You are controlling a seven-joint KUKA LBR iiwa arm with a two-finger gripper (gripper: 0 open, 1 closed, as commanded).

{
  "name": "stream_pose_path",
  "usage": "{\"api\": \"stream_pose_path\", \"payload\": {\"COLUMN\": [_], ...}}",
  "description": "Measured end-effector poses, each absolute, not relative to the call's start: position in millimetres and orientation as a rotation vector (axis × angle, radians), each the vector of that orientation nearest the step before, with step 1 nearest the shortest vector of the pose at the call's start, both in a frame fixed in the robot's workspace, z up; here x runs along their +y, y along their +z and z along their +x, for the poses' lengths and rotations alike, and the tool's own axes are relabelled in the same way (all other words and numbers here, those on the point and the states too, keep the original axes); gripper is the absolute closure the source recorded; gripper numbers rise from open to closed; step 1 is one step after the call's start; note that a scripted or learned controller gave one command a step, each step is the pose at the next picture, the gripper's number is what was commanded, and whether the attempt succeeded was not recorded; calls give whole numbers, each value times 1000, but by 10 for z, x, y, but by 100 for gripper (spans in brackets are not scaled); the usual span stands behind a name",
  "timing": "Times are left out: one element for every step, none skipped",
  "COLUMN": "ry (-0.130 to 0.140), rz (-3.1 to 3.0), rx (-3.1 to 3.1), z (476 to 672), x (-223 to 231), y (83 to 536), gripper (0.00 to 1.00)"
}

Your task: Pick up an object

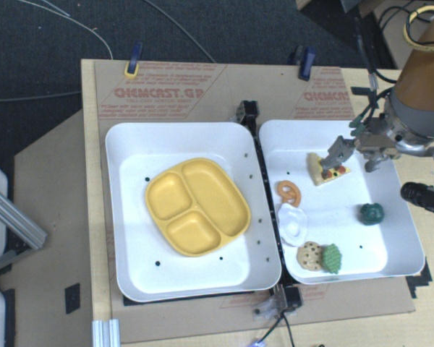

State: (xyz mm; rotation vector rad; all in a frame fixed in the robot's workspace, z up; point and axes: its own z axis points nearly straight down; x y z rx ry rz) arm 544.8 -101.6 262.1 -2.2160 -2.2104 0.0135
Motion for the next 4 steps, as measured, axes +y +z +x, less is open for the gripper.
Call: {"api": "stream_pose_path", "payload": {"ry": [1, 5, 6, 6], "rz": [-2220, -2218, -2217, -2218], "rx": [-2221, -2217, -2217, -2215], "z": [5469, 5476, 5536, 5465], "x": [-1014, -1011, -931, -1006], "y": [2686, 2259, 1745, 1242], "gripper": [0, 0, 0, 0]}}
